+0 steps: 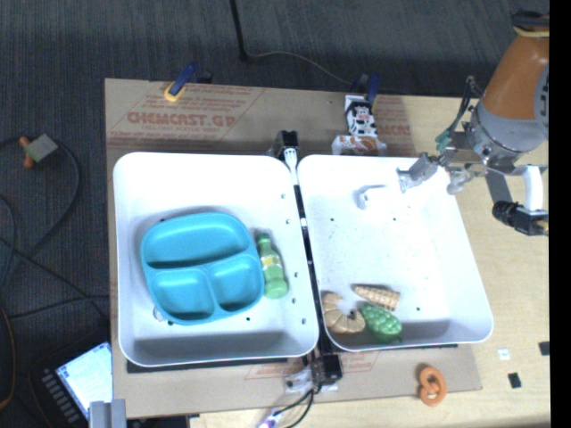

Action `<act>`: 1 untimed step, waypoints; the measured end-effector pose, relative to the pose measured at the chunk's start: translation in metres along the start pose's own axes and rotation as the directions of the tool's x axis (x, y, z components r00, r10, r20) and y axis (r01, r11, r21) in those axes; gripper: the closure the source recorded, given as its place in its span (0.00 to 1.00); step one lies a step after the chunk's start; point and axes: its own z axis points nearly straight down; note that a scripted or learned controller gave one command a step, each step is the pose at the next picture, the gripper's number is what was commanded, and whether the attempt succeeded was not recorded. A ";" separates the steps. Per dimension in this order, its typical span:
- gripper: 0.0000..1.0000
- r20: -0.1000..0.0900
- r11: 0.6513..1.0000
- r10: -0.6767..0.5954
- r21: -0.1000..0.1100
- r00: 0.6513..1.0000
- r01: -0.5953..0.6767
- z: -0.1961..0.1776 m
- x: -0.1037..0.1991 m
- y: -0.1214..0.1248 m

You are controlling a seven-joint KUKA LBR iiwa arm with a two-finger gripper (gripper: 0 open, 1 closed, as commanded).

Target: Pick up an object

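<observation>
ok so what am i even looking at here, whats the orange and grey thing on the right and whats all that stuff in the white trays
The picture comes from one camera fixed above a bench, looking down at a slant. The orange and grey thing is a robot arm reaching in from the right. Its gripper hangs above the upper part of the right bin, with nothing seen in it.

The two white trays are shallow bins side by side. The left bin holds a blue divided plate with a small green and yellow bottle lying against its right edge. Near the front of the right bin lie a few toy foods: a tan cone-shaped piece, a green bumpy one and a beige one. An orange ring lies on the bench in front.
</observation>
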 end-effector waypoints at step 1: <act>0.00 -0.001 1.000 -0.001 -0.006 1.000 0.001 0.119 0.094 -0.013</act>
